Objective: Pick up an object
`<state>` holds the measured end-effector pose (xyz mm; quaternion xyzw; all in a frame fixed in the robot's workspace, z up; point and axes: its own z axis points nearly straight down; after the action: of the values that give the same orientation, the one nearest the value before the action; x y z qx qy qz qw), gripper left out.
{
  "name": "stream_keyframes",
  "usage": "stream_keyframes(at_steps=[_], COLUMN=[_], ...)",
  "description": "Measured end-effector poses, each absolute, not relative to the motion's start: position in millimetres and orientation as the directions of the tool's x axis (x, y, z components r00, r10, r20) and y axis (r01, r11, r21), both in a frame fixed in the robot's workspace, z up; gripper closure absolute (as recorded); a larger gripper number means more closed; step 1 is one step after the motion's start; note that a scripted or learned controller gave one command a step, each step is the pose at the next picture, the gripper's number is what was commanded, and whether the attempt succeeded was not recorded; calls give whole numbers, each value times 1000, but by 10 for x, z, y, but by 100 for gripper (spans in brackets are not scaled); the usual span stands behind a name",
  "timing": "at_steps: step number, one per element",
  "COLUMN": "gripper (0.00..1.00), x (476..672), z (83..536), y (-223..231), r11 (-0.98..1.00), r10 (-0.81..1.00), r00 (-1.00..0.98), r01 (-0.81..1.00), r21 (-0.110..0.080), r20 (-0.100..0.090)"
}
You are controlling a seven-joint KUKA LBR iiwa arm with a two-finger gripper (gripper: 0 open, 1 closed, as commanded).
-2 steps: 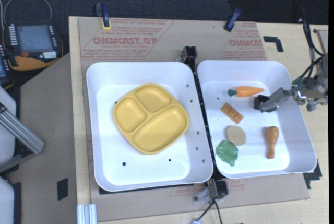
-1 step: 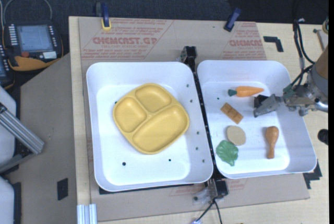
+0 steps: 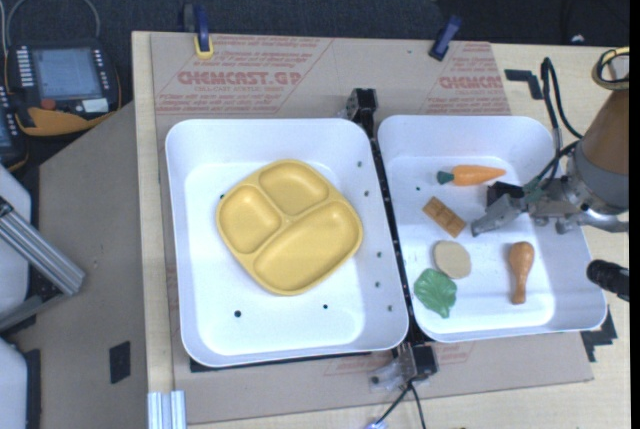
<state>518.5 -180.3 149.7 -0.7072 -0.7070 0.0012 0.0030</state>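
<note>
Gripper [image 3: 490, 214] is hanging over the middle of the right bin [image 3: 470, 322], reaching in from three o'clock, and I'm reading its dark fingers as pointing toward nine o'clock. Whether they are apart or together I cannot tell from this slant; nothing is showing between them, so I'm not counting anything as held.

Around it I'm seeing five small things lying on the bin floor. Toy carrot [image 3: 475, 175] is lying at about twelve o'clock from the fingertips, long axis running nine to three, green end toward nine. Brown block [image 3: 443, 216] is sitting just beside the tips at nine o'clock. Pale round piece [image 3: 453, 260] is lying at about seven o'clock, with the green leafy piece [image 3: 435, 290] touching or nearly touching it beyond. Toy drumstick [image 3: 519, 269] is lying at five o'clock, long axis running roughly twelve to six, fat end up.

I'm judging the brown block the nearest candidate, straight ahead of the fingers, so the coming move is probably turning on a short push toward nine o'clock and a drop.

Left bin [image 3: 200, 167] is holding a yellow divided plate [image 3: 290, 227], well apart from the arm.
</note>
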Motion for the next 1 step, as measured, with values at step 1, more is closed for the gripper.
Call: stream_keyframes(at_steps=[1], gripper=[100], x=[5198], z=[1630], y=[-1813], r11=[0], r10=[1000], r00=[0], r01=[1000], r21=[1], r20=[-1])
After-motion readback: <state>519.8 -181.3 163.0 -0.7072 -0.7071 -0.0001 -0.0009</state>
